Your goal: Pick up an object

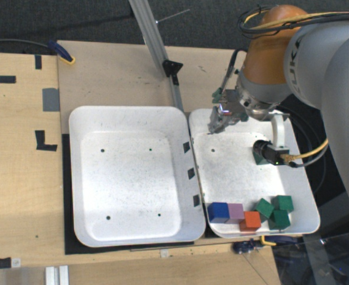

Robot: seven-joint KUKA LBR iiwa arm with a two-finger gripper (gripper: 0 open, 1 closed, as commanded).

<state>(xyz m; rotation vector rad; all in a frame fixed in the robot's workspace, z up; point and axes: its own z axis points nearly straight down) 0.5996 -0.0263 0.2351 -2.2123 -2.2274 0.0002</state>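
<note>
My gripper hung over the far end of the right bin, its grip state indeterminable, positioned well apart from the blocks, blue, purple, orange and green, clustered against the near wall, so no pick was yet possible.

Counter bearing two bins side by side, left bin touching right bin; blocks clustered in the right bin's near end, just beside one another; claw over that bin's far left corner.
</note>
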